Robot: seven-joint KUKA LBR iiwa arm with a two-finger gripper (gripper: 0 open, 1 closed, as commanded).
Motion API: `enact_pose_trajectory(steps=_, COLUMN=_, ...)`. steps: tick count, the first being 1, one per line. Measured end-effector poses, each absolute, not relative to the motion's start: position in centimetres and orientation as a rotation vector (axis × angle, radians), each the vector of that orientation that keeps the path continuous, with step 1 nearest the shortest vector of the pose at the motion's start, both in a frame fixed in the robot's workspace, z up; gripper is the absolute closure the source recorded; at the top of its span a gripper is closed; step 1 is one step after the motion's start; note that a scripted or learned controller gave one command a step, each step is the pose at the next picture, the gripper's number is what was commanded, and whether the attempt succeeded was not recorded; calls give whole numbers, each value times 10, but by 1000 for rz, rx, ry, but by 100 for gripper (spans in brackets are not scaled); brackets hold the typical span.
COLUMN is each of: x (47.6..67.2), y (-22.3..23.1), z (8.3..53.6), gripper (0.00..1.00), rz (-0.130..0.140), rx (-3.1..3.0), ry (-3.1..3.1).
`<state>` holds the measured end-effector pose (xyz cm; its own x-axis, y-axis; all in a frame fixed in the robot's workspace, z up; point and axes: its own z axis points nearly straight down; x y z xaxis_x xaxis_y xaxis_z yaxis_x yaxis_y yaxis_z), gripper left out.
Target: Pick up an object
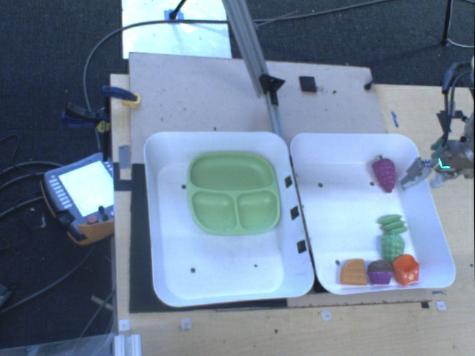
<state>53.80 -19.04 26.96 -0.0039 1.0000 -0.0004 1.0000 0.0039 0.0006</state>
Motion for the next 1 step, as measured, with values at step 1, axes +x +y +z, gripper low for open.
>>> enact_pose_trajectory(steps=1, x=538, y=-190, z=270, gripper=0, rz=1, rx=2215, ry=2225)
